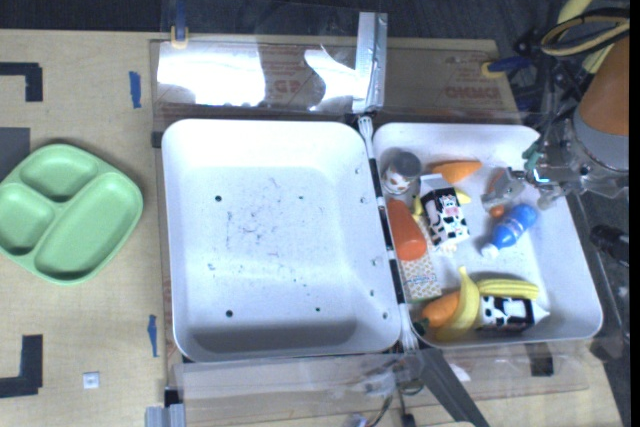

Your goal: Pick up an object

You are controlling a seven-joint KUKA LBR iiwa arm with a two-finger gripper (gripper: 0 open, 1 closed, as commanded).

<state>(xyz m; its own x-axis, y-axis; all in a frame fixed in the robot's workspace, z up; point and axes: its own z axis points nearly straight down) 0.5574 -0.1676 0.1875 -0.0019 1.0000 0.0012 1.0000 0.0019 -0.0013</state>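
The pincer (535, 173), its state impossible to judge from here, is hovering at the right bin's (575, 315) far right corner, with a blue bottle (511, 228) lying just below-left of it, long axis slanting toward it.

We log the gripper (508, 183) as metallic grey, with the arm (608, 110) behind it grey under an orange band. Just below the gripper lies a blue bottle-shaped toy (511, 227) with a paler blue end. To the gripper's left sits an orange carrot-like piece (459, 170), and left and slightly below it a black-and-white cow-patterned block (445, 216). Further left we note an orange-red slab (406, 229). Well below the gripper: a yellow banana (466, 300) and a second black-and-white patterned item (509, 311). Both bins (265, 140) are white; the one far left of the gripper shows faint dark scuffs. Beyond it sits a pale green divided tray (66, 212).
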